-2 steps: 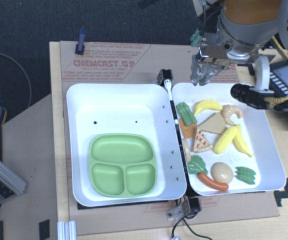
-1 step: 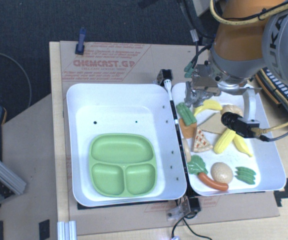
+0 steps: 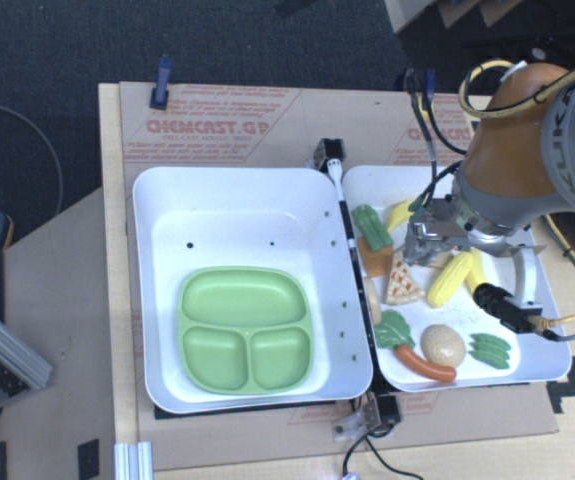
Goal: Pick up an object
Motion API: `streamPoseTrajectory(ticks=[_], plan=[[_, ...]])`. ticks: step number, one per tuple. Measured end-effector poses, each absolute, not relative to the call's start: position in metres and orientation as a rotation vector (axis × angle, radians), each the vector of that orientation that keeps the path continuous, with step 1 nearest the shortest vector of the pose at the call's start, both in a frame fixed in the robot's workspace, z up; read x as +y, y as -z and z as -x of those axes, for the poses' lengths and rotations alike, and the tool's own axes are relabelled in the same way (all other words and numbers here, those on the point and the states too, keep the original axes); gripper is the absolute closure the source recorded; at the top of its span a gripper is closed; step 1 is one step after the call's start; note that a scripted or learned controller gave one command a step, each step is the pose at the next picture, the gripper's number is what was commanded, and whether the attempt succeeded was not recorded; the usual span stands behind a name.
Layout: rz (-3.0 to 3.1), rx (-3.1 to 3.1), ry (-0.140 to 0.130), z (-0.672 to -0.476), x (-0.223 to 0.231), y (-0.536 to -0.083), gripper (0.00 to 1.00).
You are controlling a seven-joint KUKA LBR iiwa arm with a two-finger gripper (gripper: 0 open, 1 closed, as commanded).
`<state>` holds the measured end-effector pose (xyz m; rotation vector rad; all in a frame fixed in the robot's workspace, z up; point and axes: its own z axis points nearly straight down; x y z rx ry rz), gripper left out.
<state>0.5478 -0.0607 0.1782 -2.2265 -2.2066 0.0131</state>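
Bench (image 3: 217, 118) under two white bins side by side. Left bin (image 3: 227, 213) carrying a green divided tray (image 3: 247, 328); right bin (image 3: 542, 368) crowded with toy food. Grey arm with orange band (image 3: 512, 143) reaching in from the right, wrist low over the right bin's middle. Gripper (image 3: 429, 240) buried among the food, too hidden by the wrist to tell spread from pressed together, and nothing visibly pinched. Nearest likely target: yellow corn cob (image 3: 450, 276), just beside the gripper, lying toward the near edge and slightly right of it. Long axis slanting, upper end pointing up-right toward the wrist, lower end down-left toward the pizza slice (image 3: 403, 283). Probably a short drop and a closing across that slant. Further off: green pepper (image 3: 372, 226), sausage (image 3: 425, 365), round potato-like piece (image 3: 443, 343), pea pod (image 3: 491, 349).
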Motion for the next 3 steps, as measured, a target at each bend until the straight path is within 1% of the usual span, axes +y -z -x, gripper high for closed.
streamPoseTrajectory(ticks=[1,2,3], plan=[[2.216,-2.234,0.015,-0.519,0.012,-0.288,1.0],[2.222,-2.224,0.003,-0.52,0.008,-0.292,1.0],[2.209,-2.228,0.0,-0.477,0.089,-0.309,1.0]])
